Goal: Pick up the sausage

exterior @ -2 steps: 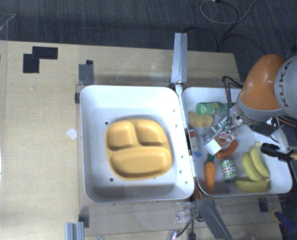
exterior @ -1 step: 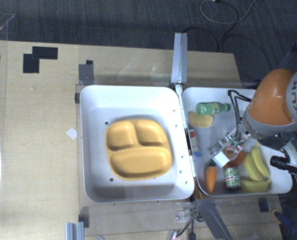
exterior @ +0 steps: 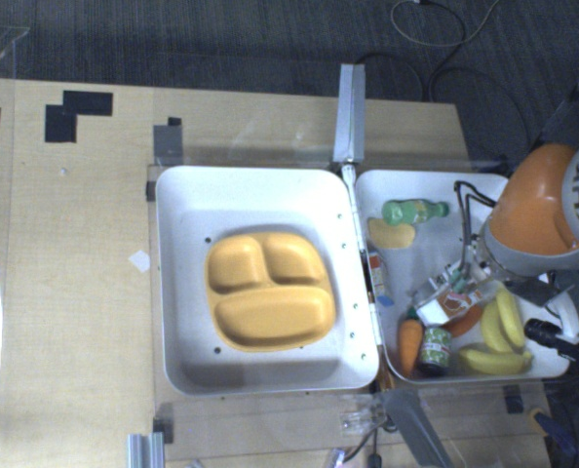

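Sausage (exterior: 468, 318): a reddish piece low in the right bin (exterior: 406, 185), partly under a white packet (exterior: 443, 305), just left of the bananas (exterior: 499, 334).
Neighbours: carrot (exterior: 408, 344) and a dark can (exterior: 434, 351) nearer left; green bottle (exterior: 413, 212) further back.
Tool (exterior: 462, 273): over the clutter beside the sausage; I cannot tell how it is set (the arm hides it).
Advice: come down on the bare end, clear of the packet.
Left bin (exterior: 173, 291): yellow tray (exterior: 268, 289).

A yellow three-compartment plastic tray (exterior: 269, 289) lies in the left white bin (exterior: 177, 261); the right white bin (exterior: 397, 271) holds a green bottle (exterior: 413, 211) behind, an orange carrot (exterior: 409, 342) in front, yellow bananas (exterior: 499, 339) to its right
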